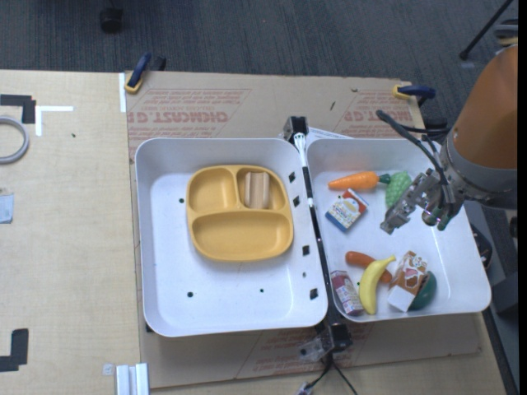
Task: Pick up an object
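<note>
Grey arm angled leftward, hand [401,215] low, orange-banded wrist

Even, bright overhead light, soft shadows inside both white bins [152,245], slight overall blur.

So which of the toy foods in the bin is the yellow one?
The banana, lying near the front of the right bin. It is the bin's one yellow food; the carrot is orange and the leafy vegetable beside the carrot is green.
</note>
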### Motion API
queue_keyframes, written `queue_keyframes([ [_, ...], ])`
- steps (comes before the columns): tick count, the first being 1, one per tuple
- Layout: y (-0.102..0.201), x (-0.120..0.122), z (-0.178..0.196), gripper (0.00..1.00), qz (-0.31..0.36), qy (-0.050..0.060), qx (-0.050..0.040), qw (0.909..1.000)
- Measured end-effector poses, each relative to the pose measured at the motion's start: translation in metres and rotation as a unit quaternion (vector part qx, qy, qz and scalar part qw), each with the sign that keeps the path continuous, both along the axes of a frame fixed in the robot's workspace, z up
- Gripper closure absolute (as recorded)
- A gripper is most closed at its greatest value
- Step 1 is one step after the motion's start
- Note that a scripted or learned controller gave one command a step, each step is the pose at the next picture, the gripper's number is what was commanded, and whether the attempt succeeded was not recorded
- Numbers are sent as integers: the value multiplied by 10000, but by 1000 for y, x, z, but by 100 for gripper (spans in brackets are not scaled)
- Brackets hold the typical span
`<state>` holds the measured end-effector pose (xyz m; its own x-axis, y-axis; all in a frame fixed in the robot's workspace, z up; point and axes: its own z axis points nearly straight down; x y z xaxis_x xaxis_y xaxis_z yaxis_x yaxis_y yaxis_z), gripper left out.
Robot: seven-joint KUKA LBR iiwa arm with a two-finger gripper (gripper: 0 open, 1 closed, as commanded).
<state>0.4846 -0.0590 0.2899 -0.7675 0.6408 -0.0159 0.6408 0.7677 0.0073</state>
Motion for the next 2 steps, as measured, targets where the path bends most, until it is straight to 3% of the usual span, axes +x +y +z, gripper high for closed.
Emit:
queue_keyframes([
  [2, 0, 3, 19, 100, 15, -33, -8, 10000],
])
